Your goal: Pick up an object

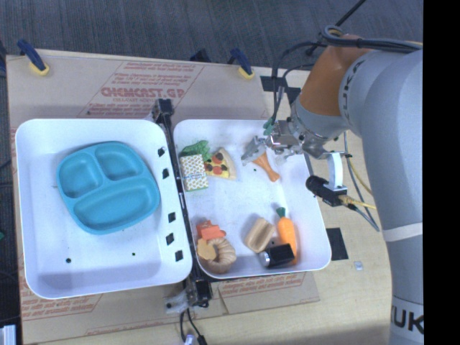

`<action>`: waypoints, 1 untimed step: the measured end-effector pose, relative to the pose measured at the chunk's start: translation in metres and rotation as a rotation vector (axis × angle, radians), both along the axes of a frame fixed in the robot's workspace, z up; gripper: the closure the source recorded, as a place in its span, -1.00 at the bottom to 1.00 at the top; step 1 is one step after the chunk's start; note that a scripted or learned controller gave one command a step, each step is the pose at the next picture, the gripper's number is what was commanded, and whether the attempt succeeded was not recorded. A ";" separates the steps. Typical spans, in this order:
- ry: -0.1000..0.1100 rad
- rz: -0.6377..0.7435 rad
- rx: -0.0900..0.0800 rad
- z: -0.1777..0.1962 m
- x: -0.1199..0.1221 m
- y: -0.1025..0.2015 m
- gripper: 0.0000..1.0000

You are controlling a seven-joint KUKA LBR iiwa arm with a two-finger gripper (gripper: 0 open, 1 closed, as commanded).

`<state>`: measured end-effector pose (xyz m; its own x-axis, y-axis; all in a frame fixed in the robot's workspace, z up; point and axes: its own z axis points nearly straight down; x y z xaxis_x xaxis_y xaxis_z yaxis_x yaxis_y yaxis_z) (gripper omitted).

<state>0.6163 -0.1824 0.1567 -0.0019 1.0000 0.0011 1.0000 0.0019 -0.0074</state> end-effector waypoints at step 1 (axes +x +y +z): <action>-0.003 0.135 0.001 -0.065 0.007 -0.028 -1.00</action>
<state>0.6231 -0.2102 0.0914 -0.1368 0.9906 0.0014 0.9906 0.1368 -0.0045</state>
